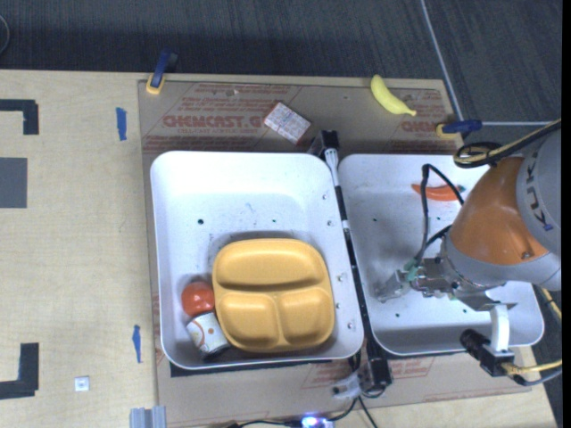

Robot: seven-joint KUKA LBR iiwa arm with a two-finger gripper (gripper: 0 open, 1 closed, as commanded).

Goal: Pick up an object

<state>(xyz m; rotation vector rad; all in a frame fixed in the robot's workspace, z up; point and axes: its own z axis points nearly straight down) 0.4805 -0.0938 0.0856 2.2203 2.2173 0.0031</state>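
Note:
A yellow compartment tray (271,292) lies in the left bin (178,203), taking up its near half. Tucked against the tray's left edge are an orange ball (197,298) and a small white and orange object (206,332). My gripper (391,285) hangs low over the floor of the right bin (384,194), near the bin's left middle, with nothing visible in it. An orange object (437,192) lies at the far side of the right bin, partly crossed by a black cable. The arm's orange band (496,226) covers the bin's right part.
On the cardboard behind the bins lie a yellow banana (392,96) and a small patterned card (286,122). A black bar (341,212) runs between the two bins. Blue clamps (161,69) hold the cardboard's corners. Cables loop near the arm at the right.

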